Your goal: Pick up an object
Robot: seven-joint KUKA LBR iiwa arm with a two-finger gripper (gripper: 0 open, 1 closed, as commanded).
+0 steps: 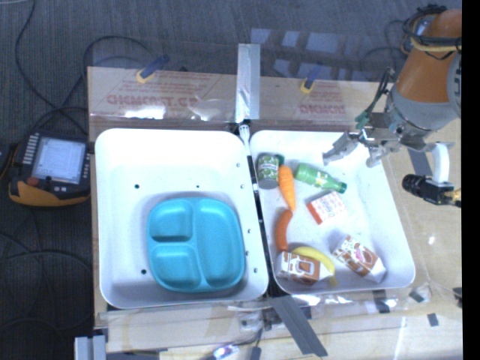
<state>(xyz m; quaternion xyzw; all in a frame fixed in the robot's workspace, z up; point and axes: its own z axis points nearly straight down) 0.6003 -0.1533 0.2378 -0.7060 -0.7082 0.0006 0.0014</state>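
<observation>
Grey carpet under a bench with two white bins [112, 201]. Right bin's near edge holds a banana [319, 258], green bottle [319, 177] farther back. Gripper [352, 147] hovers over the far-right corner, fingers apart, empty. Approach stage; it needs to descend next.

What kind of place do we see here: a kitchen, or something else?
Most likely a robotics lab, not a kitchen. A robot arm reaches over two white bins taped to cardboard, toy foods such as a carrot fill one bin, and a control pendant lies among cables on carpet.
</observation>
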